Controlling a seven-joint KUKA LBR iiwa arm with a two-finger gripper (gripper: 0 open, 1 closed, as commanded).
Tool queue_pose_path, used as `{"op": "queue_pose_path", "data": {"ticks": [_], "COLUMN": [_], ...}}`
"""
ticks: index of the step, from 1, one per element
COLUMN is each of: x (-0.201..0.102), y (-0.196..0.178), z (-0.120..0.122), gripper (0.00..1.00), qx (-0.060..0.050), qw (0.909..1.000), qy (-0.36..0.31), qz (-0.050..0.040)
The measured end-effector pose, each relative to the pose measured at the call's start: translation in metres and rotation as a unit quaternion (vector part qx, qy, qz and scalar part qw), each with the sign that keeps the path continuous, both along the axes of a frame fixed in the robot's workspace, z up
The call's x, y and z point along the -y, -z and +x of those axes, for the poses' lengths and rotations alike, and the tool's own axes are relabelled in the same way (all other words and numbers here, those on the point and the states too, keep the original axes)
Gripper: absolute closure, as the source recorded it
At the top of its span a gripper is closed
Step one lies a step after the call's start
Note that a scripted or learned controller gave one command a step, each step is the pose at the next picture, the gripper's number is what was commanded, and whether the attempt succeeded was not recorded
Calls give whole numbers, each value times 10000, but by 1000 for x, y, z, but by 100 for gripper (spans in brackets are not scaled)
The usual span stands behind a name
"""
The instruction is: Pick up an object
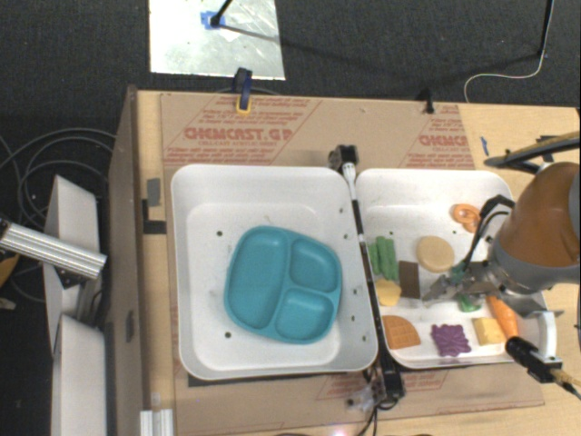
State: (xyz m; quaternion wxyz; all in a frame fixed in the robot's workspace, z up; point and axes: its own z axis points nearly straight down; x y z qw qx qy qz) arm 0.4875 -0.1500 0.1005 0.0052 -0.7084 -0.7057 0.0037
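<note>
In the camera view the right bin [408,189] holds several toy foods. Among them are an orange ring [465,214], a round beige piece [435,253], a green piece [385,255], a brown block [409,279] and a purple bunch [450,338]. My gripper [458,286] is low over the right side of this bin, just below the beige piece. A small green item [468,303] lies right beside its tip. An orange carrot [504,317] and a yellow block [488,331] lie close to the lower right of the gripper.
The left bin [209,189] holds a teal divided plate [283,284]. A black divider [360,234] runs between the bins. A pale yellow piece [388,292] and an orange-brown piece [400,331] lie at the right bin's left side. The arm [545,230] covers that bin's right edge.
</note>
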Motion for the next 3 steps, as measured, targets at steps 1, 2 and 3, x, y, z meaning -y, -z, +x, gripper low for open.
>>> {"op": "queue_pose_path", "data": {"ticks": [1, 2, 3], "x": [44, 43, -53], "y": [16, 4, -94], "z": [21, 22, 98], "gripper": [0, 100, 100], "qx": [84, 107, 138], "qw": [10000, 9999, 9999], "qy": [-20, -24, -95], "qz": [-20, -35, -11]}}
